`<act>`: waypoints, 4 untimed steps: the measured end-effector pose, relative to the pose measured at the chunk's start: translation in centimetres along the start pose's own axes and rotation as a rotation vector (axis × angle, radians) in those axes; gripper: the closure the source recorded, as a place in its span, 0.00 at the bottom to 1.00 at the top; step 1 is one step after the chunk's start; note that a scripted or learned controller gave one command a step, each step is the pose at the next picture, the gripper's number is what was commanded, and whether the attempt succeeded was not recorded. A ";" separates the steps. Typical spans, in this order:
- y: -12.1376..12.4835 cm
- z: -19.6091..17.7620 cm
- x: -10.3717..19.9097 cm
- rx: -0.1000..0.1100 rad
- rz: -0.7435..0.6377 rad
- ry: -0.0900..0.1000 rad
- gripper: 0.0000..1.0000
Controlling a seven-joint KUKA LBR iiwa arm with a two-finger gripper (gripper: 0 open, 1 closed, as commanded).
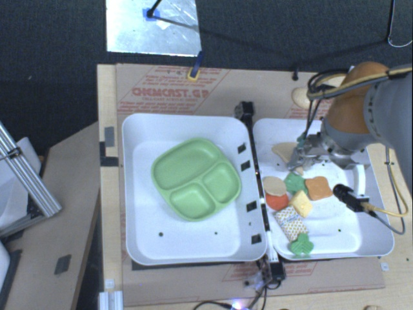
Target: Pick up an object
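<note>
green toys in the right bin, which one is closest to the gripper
The upper green toy, just below the gripper beside the orange square. The other green toy lies at the bin's near edge.

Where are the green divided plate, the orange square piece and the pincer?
green divided plate (196, 177): camera view, centre ridge.
orange square piece (318, 188): camera view, top face.
pincer (299, 163): camera view, between fingertips.
</note>
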State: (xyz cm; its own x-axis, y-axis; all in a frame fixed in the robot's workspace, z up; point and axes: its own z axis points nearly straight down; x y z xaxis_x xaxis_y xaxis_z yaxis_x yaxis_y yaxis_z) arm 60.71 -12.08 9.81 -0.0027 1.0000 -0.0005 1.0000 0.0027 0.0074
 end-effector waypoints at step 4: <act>3.3 -12.7 5.0 0.003 -0.007 0.001 1.00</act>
State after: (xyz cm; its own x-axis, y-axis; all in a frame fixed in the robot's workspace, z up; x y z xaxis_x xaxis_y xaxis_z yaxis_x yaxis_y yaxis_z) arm 63.93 -7.07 22.53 -0.0099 1.0000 0.0005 0.9999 0.0099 0.0041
